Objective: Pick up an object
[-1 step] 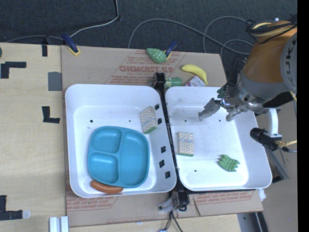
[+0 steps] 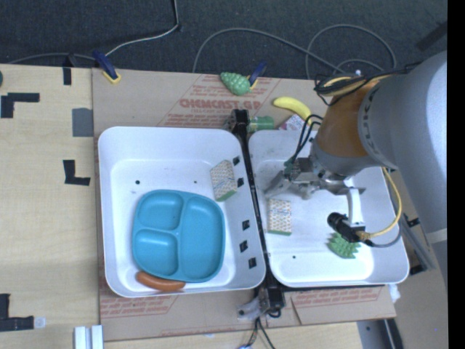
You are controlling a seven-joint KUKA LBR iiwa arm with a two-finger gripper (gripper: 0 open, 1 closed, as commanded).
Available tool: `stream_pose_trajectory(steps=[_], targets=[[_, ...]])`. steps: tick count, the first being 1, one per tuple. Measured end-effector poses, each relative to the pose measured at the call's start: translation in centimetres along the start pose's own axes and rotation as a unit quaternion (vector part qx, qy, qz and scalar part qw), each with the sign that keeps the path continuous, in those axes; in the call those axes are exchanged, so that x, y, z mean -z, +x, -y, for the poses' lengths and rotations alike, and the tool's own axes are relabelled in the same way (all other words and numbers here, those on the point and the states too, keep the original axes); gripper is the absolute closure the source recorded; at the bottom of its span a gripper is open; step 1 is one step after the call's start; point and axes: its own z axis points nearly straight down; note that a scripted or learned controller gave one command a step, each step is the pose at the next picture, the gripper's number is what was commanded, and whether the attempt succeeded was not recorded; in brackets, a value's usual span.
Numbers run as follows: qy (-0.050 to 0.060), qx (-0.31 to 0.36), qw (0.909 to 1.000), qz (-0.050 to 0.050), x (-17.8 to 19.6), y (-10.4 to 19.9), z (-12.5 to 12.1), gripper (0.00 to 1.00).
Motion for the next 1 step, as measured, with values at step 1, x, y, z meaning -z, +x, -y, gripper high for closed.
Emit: stream_pose_trajectory(steps=[1], targets=[[0.000,0.000,1.0000,0.001,0.95,-0.12,0.02,1.00]])
